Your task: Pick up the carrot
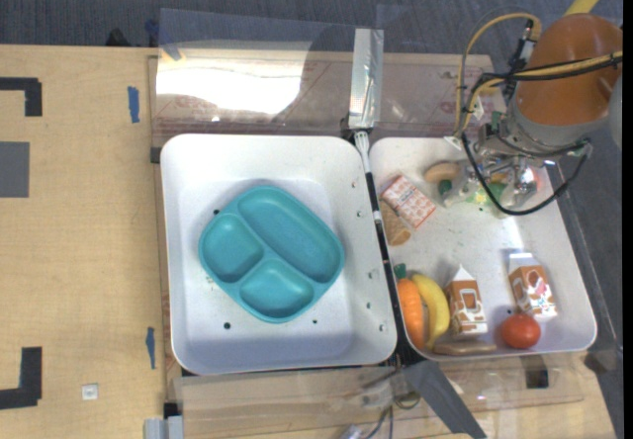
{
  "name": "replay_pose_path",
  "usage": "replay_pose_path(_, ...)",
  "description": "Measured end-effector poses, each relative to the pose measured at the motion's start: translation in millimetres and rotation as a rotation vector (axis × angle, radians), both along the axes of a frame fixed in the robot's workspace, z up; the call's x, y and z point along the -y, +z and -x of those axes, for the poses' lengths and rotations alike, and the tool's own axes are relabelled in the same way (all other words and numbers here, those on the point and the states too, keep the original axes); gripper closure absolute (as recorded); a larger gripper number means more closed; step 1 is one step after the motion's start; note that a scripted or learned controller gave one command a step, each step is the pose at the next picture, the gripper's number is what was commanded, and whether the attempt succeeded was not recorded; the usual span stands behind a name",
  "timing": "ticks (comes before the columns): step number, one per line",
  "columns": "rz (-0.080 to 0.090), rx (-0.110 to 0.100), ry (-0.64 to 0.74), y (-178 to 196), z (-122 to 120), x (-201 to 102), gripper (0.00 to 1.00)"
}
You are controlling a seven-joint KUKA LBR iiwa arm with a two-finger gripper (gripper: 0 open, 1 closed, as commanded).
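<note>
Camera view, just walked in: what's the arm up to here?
The KUKA arm hangs over the far end of the right bin, its gripper low near a small brown item. The carrot lies untouched at the near left corner, against the banana. Cartons and a tomato sit nearby. The left bin holds a teal divided plate.

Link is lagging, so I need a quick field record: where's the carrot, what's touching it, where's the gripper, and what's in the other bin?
carrot: near left corner of right bin
neighbour: banana lying against its right side
gripper: over the right bin's far end, well apart from the carrot
grasp: nothing seen held
left bin: teal divided tray
</note>
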State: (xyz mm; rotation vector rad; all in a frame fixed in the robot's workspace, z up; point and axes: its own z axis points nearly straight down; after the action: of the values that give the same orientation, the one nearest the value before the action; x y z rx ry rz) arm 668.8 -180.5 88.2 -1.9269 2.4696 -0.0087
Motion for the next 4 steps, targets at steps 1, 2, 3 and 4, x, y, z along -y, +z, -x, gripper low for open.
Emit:
replay_pose_path(1,-0.004,-0.006,-0.325,-0.2,0.1,-48.7,0.0)
replay_pose_path(2,-0.006,0.005,-0.187,103.3,37.9,-166.0,0.0)
replay_pose_path(3,0.001,0.005,-0.367,188.1,91.0,-45.9,0.0)
replay_pose_path(4,-0.006,-0.007,-0.423,165.1,1.3,-18.2,0.0)
